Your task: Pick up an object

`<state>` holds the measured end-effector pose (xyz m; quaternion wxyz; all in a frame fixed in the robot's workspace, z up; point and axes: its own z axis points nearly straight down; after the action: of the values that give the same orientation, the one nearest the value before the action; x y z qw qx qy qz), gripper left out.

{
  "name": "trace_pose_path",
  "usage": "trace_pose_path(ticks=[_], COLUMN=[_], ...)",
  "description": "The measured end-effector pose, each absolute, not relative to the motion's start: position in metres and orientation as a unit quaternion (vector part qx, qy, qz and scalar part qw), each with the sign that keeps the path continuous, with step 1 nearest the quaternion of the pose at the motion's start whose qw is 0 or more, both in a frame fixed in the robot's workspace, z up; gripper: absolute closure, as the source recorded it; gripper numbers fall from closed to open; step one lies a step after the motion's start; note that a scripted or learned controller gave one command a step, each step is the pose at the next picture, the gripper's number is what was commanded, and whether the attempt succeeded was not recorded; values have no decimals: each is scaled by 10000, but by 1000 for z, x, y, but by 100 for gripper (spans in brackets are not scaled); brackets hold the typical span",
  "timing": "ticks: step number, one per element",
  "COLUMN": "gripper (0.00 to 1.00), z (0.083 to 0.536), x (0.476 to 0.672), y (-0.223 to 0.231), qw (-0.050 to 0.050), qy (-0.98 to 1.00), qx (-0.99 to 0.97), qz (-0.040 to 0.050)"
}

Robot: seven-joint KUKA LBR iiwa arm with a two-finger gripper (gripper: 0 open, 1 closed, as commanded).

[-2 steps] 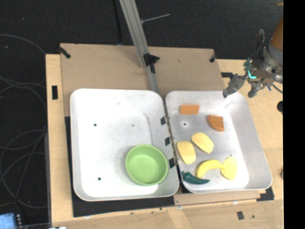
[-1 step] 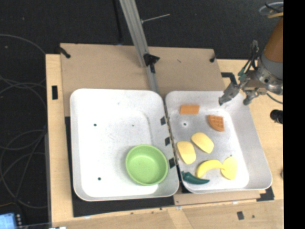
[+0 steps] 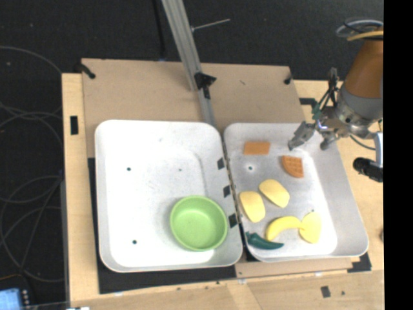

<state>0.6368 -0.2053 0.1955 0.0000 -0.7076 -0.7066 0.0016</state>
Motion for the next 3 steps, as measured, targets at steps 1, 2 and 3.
trace_pose_path(ticks=[1, 2, 3], gripper=[0, 100, 100], z=[156, 168, 231], x=[640, 641, 648], y=[-208, -209, -214], qw=[-15, -32, -41], qy=[-7064, -7070, -7082], qx=[-7078, -7072, -7060], qz=[9, 1, -23])
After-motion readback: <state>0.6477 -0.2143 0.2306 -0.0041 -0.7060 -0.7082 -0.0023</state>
